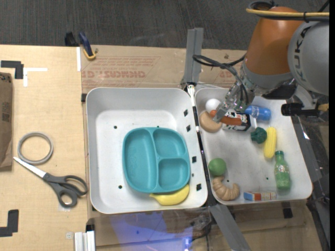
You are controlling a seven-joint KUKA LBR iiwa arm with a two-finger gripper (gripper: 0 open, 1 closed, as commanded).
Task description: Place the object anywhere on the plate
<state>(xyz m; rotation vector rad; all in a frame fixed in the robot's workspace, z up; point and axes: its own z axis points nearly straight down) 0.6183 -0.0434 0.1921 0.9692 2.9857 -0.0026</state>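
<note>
My one camera sits fixed above the bench [42, 103], looking down at a slant on both white bins [99, 156], fairly near. The arm [282, 41] enters from the right; floor, I think, crosses the top.

Smooth matt teal plastic plate [156, 160], glossy white plastic bins [99, 140], pale wood-look counter [42, 103], brown corrugated cardboard sheet [131, 69], steel-bladed scissors [52, 179] with grey plastic handles, shiny tape roll [35, 148], glossy orange band [269, 41], translucent green plastic bottle [282, 170]
</note>
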